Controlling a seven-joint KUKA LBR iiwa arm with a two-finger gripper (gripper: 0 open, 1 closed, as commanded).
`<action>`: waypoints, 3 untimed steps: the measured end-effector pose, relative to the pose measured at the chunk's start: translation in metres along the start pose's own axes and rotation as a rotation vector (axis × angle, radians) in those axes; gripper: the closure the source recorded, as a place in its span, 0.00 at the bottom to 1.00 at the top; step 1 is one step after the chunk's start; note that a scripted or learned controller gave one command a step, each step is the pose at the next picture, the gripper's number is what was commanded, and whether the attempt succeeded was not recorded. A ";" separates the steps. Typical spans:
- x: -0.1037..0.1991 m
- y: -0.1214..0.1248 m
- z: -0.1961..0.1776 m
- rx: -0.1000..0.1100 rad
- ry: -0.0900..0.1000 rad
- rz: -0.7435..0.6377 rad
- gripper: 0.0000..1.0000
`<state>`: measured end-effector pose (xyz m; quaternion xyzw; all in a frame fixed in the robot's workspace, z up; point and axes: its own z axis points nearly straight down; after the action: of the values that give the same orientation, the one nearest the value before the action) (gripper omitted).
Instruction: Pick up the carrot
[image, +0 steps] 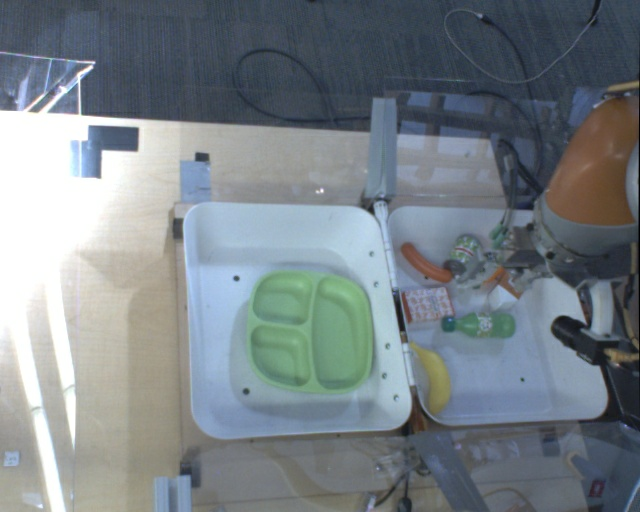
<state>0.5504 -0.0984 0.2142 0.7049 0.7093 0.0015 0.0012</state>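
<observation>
On my screen the pale wooden worktop (100, 300) runs across the left. Next comes the left bin (210, 400), holding a green divided plate (310, 332) lying flat near its middle.

Past the shared rim, the right bin (560, 395) carries the clutter. A red-orange sausage (427, 264) lies slanted near the top left corner. Below it I see a small printed packet (427, 304), and under that a yellow banana (433, 375) against the left wall. A green bottle (482, 324) lies on its side just right of the packet. A small round can (466, 246) sits above.

The carrot (503, 283) shows as a small orange piece right at the jaws (500, 268), partly hidden; I cannot tell whether they are spread or pinching it. The grey arm with its orange band (598, 170) reaches in from the right.
</observation>
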 end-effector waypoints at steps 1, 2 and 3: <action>0.010 0.050 0.112 0.001 0.000 0.055 0.00; 0.010 0.120 0.127 -0.004 -0.001 -0.124 0.00; 0.012 0.126 0.107 -0.020 -0.004 -0.130 1.00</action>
<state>0.6767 -0.0859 0.1076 0.6571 0.7537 0.0074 0.0096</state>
